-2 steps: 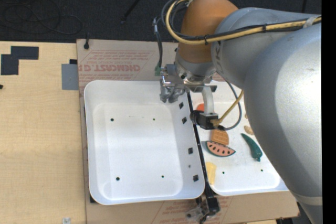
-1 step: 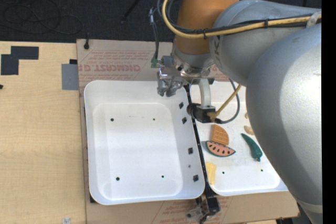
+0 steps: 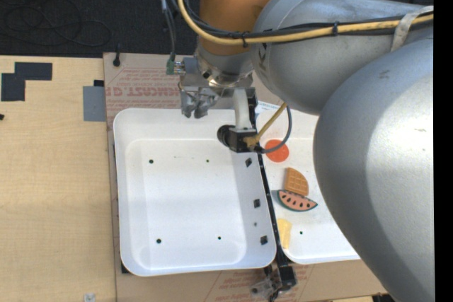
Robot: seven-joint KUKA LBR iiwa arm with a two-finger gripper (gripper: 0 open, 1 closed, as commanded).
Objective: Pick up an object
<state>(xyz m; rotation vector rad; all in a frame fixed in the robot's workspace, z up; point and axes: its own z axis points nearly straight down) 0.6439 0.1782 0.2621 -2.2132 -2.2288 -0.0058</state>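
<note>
Pale wooden bench (image 3: 49,173) on the left, dark cut-out shapes near its top edge, and cardboard (image 3: 141,88) with red lettering tucked under the bins. Moving right, we reach the left bin (image 3: 141,223), its white floor bare apart from a few small dark dots. Over its far rim hangs the gripper (image 3: 197,106), grey fingers pointing down, and from this angle they look close together with nothing between them, so it carries nothing. Just right of it a white piece with a black fitting (image 3: 237,136) hangs from the wrist, down by the divider between the bins. Across that divider, the right bin (image 3: 311,251) holds the goods: an orange disc (image 3: 277,150) up close to the divider, a brown biscuit-like piece (image 3: 297,182) below it, a watermelon slice (image 3: 297,202) touching that, and a yellow wedge (image 3: 284,231) nearest the front, partly tucked against the divider. The big grey arm (image 3: 375,138) covers the rest of that bin. To my eye, no pick has begun; the hand needs to travel right, across the divider. The smart play is choosing the orange disc, which lies apart from its neighbours, spreading the fingers wide before dropping, and coming straight down to keep clear of the divider wall.
</note>
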